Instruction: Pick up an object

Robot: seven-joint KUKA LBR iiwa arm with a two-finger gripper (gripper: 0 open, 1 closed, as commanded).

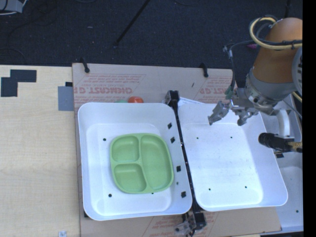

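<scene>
Green plastic catches the eye first: a light green divided plate with three compartments (141,163) lies flat in the left shallow white bin (94,132), a little toward that bin's right side. It looks like the only thing within reach worth picking. Behind that bin's far rim, on the brown cardboard sheet (148,85) covering the desk, sits a small orange-red object (135,100), partly hidden by the rim.

Over on the right, the grey and orange arm (276,58) hangs above the far edge of the right shallow white bin (232,181), and its gripper (230,112) is released, the two fingers spread apart with nothing between them. It is well apart from the plate, with the black divider (180,152) between the bins in the way.

My worry is the plate itself. It is low, wide and smooth, so fingers coming straight down may find no edge and just slide or push it against the bin wall. Crossing too low could clip the divider.
</scene>
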